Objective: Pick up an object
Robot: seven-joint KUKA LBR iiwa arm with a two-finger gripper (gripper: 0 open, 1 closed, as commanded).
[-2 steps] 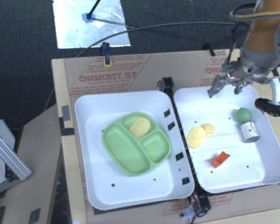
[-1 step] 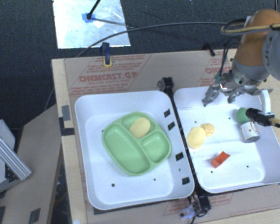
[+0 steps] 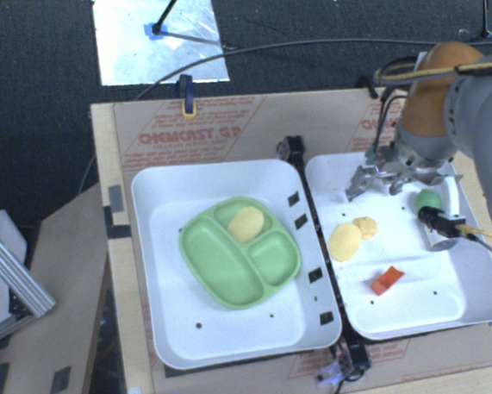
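Yellow, rounded lumps (image 3: 351, 238) lie mid right bin (image 3: 481, 299), an orange-red wedge (image 3: 387, 279) nearer the front; the claw (image 3: 381, 179) hovers spread and unladen over that bin's back

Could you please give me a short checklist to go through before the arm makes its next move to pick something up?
1. Targets within the right bin: ok; yellow pieces, an orange piece and a green piece lie there.
2. Hand positioned over a target: not ok; it sits at the bin's far side, apart from the yellow pieces.
3. Hand free of any object: ok; nothing sits between its fingers.
4. Orange piece clear of neighbours: ok.
5. Green tray undisturbed in the left bin: ok; one yellow item rests in it.
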